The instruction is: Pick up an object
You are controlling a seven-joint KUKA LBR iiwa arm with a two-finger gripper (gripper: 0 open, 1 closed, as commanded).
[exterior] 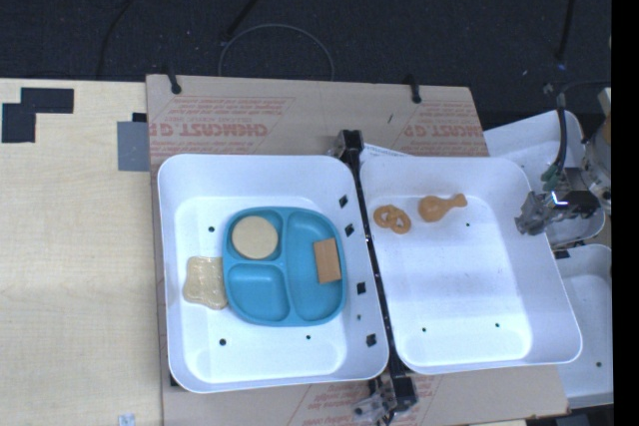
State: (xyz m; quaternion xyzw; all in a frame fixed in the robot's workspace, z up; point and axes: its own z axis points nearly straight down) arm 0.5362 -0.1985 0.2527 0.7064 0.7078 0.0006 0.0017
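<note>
Objects sit in both bins. In the right bin we see a pretzel-shaped piece and a tan drumstick-shaped piece near each other at the far left corner. In the left bin we have a blue divided tray holding a round tan disc in one compartment and a brown block in another; a pale flat slice touches the tray's left edge. Gripper sits at the right bin's right rim, well apart from every piece, holding nothing we can see. Both bins rest on a cardboard sheet on the counter.
</note>
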